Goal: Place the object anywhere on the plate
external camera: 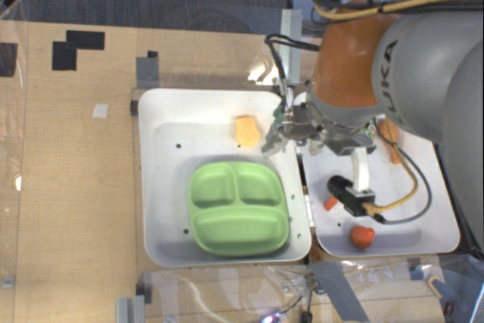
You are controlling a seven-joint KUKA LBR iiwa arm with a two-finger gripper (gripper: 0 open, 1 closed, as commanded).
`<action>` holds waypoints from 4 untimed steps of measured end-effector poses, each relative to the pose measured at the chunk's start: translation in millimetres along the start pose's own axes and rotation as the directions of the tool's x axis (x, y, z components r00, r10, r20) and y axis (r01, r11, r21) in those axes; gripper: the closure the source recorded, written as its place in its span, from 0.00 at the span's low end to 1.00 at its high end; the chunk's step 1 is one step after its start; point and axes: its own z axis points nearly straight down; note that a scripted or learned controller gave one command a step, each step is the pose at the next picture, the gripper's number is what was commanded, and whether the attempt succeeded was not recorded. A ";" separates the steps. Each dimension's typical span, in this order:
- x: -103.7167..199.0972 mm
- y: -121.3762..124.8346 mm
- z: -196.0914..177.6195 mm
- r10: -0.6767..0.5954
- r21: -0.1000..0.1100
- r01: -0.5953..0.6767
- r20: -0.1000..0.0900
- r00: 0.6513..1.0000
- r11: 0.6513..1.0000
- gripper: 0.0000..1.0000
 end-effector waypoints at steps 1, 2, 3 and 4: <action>64.4 -50.1 85.1 0.259 0.005 -0.259 0.001 0.966 0.966 0.00; 14.5 -52.2 51.8 0.572 0.001 -0.572 0.001 0.820 0.820 0.00; 15.4 -50.5 43.6 0.565 0.003 -0.565 0.003 0.825 0.825 1.00; 48.6 -51.1 89.8 0.308 0.005 -0.308 0.001 0.951 0.951 1.00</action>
